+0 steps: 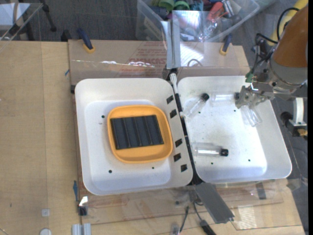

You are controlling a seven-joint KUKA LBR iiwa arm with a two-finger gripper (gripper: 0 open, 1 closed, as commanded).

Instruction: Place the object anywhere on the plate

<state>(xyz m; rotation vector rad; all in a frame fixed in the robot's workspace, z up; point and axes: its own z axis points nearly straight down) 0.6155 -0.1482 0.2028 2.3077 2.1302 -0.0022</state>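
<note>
Clear plastic vials with black caps are what we must move, and we count several in the right white bin (274, 146). Starting at our gripper (246, 100), low over that bin's far right part: whether it is open or closed we cannot tell. A clear vial (252, 115) lies just below it, near or touching, but we do not see it between the fingers. Left of the gripper lies another vial (195, 103), slanted, its cap toward the far edge. Nearer the front lies a third (211, 152) — long axis left to right, cap on the right. Our target, the orange rounded plate with a black ribbed insert (139, 132), sits in the left white bin (93, 146) — well to the gripper's left.
</note>
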